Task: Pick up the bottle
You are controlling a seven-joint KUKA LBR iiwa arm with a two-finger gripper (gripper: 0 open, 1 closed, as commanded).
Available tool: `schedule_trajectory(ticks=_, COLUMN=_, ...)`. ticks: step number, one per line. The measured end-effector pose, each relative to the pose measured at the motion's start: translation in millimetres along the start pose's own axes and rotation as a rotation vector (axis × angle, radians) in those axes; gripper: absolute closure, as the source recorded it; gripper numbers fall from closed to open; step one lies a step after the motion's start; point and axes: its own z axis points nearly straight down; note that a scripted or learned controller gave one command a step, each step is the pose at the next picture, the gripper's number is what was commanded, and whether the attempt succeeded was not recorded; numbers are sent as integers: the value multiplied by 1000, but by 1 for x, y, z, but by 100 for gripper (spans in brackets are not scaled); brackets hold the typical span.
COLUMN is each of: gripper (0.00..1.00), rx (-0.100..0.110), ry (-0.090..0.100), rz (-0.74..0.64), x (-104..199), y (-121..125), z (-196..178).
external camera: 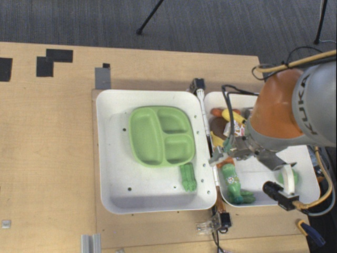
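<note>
A green bottle (232, 182) with a reddish top lies in the right bin (305, 157), near the bin's front left corner. My gripper (226, 153) hangs just behind and above the bottle's top end, low over the bin beside the wall shared with the left bin. The grey and orange wrist hides most of the gripper. Nothing can be seen held in it.
A green divided plate (161, 136) and a small green ribbed object (188, 177) lie in the left bin (113, 157). Brown, orange and yellow items (220, 121) crowd the right bin's back left corner. A white ring-shaped object (288, 177) lies at its front right.
</note>
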Motion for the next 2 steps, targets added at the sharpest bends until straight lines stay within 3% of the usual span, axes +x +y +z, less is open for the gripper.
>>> schedule_trajectory(ticks=1, gripper=100, rx=-3, ry=0, rz=-5, x=0, y=2, z=-11)
schedule_trajectory(ticks=2, gripper=0, rx=-3, ry=0, rz=-5, x=0, y=2, z=-10)
